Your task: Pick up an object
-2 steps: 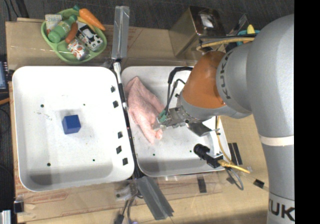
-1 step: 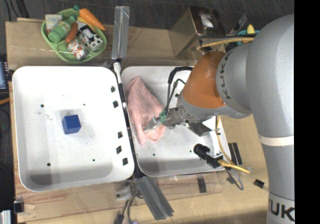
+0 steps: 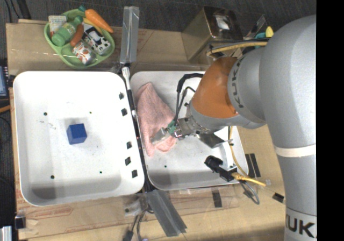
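Observation:
A pink cloth [image 3: 151, 112] lies crumpled along the left wall of the right bin [image 3: 177, 181]. My gripper [image 3: 164, 135] reaches in from the right and sits low over the cloth's lower right edge, touching or nearly touching it. A blue cube [image 3: 77, 133] rests alone in the left bin [image 3: 32, 181], left of its middle and far from the gripper. The arm's orange band and grey wrist hide much of the right bin's right half.
A green bowl [image 3: 60, 54] holding a toy carrot and other small toys stands behind the left bin. A brown box [image 3: 207, 33] sits behind the right bin. A ridge with black clips divides the two bins.

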`<state>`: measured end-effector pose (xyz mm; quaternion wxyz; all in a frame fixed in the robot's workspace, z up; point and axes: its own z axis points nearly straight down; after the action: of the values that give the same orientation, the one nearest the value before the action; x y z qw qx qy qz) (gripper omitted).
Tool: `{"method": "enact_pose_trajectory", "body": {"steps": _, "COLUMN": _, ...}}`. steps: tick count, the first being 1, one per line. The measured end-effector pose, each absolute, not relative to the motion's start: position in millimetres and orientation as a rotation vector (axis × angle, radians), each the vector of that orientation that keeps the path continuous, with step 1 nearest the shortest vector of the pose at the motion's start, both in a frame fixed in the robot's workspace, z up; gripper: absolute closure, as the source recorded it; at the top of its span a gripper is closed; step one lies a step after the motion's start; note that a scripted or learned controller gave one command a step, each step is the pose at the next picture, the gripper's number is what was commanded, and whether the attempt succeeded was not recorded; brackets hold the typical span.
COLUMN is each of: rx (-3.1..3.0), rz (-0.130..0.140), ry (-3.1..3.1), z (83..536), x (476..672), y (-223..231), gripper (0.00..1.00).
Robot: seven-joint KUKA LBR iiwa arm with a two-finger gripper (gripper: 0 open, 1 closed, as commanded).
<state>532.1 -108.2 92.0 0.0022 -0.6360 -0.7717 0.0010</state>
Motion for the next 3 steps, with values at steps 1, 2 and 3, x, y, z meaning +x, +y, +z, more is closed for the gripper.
{"method": "enact_pose_trajectory", "body": {"steps": 1, "rx": -1.990, "rz": 0.005, "ry": -2.424, "z": 101.6, "x": 532.6, "y": -107.7, "gripper": 1.00}}
{"method": "enact_pose_trajectory", "body": {"steps": 2, "rx": -1.991, "rz": 0.005, "ry": -2.425, "z": 101.7, "x": 532.6, "y": -107.7, "gripper": 0.00}}
{"method": "enact_pose_trajectory", "body": {"steps": 3, "rx": -1.921, "rz": 0.002, "ry": -2.482, "z": 91.4, "x": 595.1, "y": -98.7, "gripper": 0.00}}
